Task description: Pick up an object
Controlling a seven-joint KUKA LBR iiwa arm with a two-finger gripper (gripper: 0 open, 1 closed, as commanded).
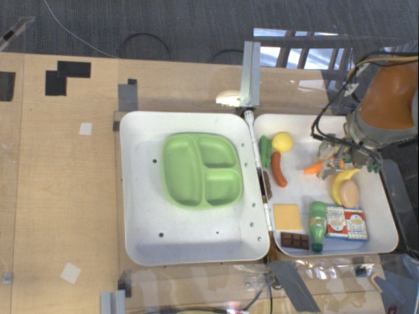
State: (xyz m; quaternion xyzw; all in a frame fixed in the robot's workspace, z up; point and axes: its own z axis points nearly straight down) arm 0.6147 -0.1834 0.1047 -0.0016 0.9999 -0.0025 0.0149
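The right bin (386,241) holds several toy foods: a yellow lemon (282,142), a green pepper (264,152), a red sausage (279,169), an orange carrot (314,169), a banana (340,180) with a tan egg-like piece (350,193), a cheese slice (287,217), a green bottle (317,226), a small box (346,223) and a chocolate piece (294,241). My gripper (335,160) hangs low over the bin's upper right part, just above the carrot and banana. Its wrist and cables hide the tips.
The left bin (141,227) carries a green divided plate (200,169). A metal post (250,74) stands behind the seam between the bins. Wooden bench surface stretches to the left.
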